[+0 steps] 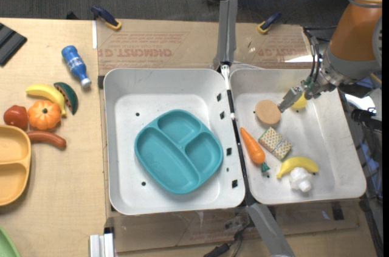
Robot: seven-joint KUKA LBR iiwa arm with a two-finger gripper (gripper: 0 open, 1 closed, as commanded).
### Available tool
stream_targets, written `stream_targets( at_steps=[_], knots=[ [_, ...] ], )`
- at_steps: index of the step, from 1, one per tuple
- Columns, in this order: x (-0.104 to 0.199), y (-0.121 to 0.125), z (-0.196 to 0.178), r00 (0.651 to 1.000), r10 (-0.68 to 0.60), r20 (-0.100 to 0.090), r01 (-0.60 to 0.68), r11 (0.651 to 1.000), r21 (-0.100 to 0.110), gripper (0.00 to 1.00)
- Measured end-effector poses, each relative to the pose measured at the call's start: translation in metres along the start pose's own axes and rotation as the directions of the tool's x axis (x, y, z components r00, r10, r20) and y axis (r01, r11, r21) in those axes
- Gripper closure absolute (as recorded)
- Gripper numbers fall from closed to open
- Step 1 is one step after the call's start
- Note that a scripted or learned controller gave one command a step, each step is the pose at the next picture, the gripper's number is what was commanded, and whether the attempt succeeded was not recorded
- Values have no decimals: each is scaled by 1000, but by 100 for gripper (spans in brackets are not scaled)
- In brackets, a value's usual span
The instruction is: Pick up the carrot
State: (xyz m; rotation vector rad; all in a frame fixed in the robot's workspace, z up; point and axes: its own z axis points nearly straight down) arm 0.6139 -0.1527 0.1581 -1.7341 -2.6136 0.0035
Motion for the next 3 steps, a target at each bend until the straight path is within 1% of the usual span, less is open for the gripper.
stream_targets(
  at_steps=[1,2,3],
  knots=[
    [-3,20,27,915,-403,2,403,915,-2,0],
    [15,30,-20,773,-634,5,634,773,-3,0],
    [2,41,48,572,-820,2,820,572,-2,0]
  ],
)
